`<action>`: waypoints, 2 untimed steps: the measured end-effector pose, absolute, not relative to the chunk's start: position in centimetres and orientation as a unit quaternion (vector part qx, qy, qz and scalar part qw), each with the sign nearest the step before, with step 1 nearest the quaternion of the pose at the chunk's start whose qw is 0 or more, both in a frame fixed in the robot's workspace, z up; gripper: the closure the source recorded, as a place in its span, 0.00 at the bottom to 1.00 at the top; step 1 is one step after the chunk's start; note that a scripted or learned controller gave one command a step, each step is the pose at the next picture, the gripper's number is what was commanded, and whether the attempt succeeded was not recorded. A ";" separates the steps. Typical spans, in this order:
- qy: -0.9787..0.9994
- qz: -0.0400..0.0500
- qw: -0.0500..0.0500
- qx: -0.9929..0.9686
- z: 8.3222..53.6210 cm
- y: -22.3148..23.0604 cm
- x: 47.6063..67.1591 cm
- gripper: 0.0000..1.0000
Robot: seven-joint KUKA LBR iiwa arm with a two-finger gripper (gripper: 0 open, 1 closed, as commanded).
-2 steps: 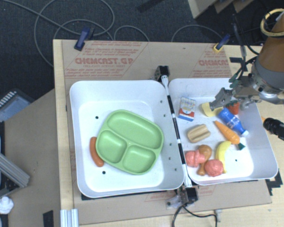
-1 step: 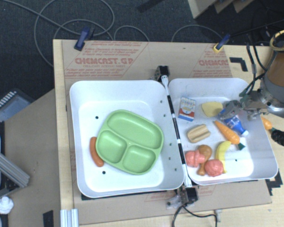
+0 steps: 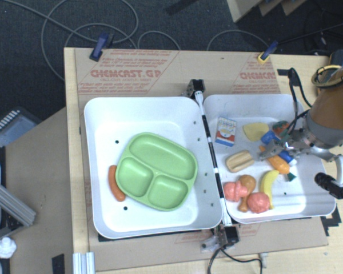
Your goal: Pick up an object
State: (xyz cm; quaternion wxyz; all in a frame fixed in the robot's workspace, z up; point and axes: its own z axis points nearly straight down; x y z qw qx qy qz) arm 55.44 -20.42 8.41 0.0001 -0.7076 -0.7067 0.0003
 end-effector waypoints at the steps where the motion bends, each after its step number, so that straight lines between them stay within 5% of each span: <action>1: -0.707 0.000 -0.002 -0.707 9.5 -20.4 55.6 1.00; 2: -0.707 0.000 0.001 -0.707 11.8 -16.7 51.0 1.00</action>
